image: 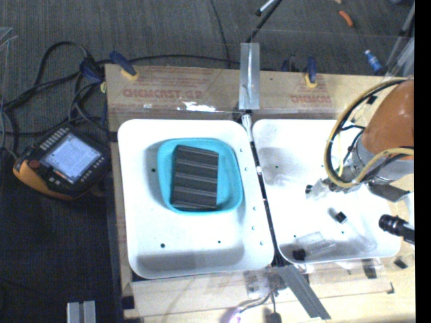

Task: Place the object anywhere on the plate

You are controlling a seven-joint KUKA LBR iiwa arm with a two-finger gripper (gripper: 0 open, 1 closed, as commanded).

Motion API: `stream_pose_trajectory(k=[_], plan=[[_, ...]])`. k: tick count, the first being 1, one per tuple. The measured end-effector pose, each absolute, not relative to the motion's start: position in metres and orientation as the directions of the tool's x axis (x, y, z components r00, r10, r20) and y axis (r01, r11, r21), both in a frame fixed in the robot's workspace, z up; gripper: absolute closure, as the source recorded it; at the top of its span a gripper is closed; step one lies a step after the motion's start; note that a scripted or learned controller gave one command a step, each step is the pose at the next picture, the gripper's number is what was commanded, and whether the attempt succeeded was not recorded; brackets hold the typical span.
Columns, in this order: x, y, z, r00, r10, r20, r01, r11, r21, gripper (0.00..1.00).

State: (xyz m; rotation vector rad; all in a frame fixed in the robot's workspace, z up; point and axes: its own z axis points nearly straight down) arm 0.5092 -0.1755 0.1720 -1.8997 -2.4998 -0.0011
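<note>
Dark ridged block (pixel 196 177) rests on the blue plate (pixel 231 180) at centre left; placement looks complete. Arm (pixel 384 136) hangs at right; next move: withdraw.

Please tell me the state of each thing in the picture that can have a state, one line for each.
Dark grey ribbed rectangular block: lying flat on the plate.
Light blue square plate: in the left bin, bearing the block.
Left shallow white bin: holds the plate.
Handheld pendant with lit screen: switched on, beside the bench.
</note>
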Motion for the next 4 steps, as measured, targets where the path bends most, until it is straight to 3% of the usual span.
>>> stream_pose_trajectory(k=[1,2,3,4], plan=[[0.509,-0.175,0.172,-0.268,0.963,0.002,0.963,0.268,-0.001,0.0],[0.489,-0.127,0.132,-0.204,0.979,-0.008,0.979,0.204,0.002,0.0],[0.484,-0.162,0.353,-0.161,0.987,-0.003,0.987,0.161,-0.001,0.0],[0.483,-0.121,0.241,0.023,1.0,-0.001,1.0,-0.023,-0.003,0.0]])
